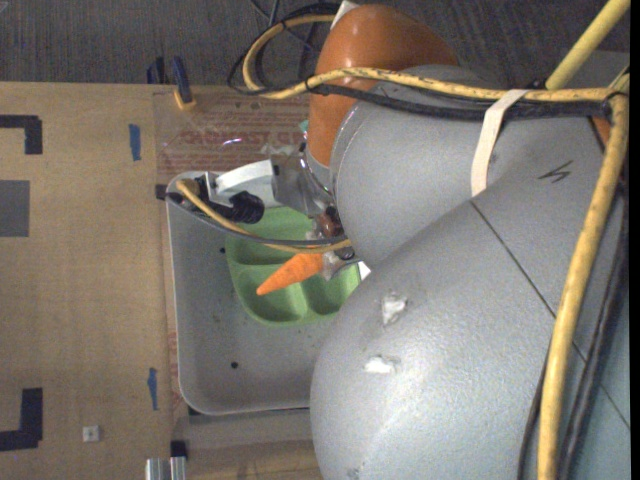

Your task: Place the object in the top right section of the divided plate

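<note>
A green divided plate (262, 303) lies in the white bin (200, 368), partly hidden under the arm. An orange carrot (288, 274) hangs tilted over the plate, across its dividing ridge, with its tip pointing left and down. Its thick end sits between the dark fingers of my gripper (330, 259), which is shut on it. The grey wrist and the arm cover the plate's right side and most of the gripper body.
The big grey arm with its orange band (370, 58) fills the right half of the view. Black and yellow cables (235, 213) loop over the bin's upper part. A brown board (80, 268) lies to the left of the bin.
</note>
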Available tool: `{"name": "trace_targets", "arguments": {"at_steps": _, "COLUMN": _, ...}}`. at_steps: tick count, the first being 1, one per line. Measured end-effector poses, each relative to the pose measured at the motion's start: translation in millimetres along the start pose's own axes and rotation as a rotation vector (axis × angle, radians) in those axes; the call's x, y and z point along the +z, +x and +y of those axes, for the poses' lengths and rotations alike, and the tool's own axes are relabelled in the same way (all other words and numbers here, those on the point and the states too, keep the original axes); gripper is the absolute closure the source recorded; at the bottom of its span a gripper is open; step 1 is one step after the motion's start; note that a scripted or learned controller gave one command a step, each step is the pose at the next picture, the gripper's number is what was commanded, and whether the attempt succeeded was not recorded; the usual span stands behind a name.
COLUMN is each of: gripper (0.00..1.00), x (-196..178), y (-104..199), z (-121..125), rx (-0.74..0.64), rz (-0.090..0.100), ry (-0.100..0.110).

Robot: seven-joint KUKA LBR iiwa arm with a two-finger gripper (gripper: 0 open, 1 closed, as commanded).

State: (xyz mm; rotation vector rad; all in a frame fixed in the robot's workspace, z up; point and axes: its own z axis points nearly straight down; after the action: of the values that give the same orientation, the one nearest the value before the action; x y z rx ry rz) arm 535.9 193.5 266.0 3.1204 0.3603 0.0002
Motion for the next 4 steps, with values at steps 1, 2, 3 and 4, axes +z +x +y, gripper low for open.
{"name": "trace_targets", "arguments": {"at_steps": 1, "gripper": 1.0, "x": 24.1, "y": 1.0, "z": 64.8, "rx": -0.001, "rz": -0.005, "ry": 0.001}}
{"name": "trace_targets", "arguments": {"at_steps": 2, "gripper": 1.0, "x": 14.8, "y": 1.4, "z": 64.4, "rx": -0.002, "rz": -0.006, "ry": 0.001}}
{"name": "trace_targets", "arguments": {"at_steps": 3, "gripper": 1.0, "x": 57.9, "y": 30.1, "z": 53.0, "rx": -0.026, "rz": -0.005, "ry": 0.002}}
{"name": "trace_targets", "arguments": {"at_steps": 4, "gripper": 1.0, "x": 48.4, "y": 30.4, "z": 52.8, "rx": -0.027, "rz": -0.005, "ry": 0.002}}
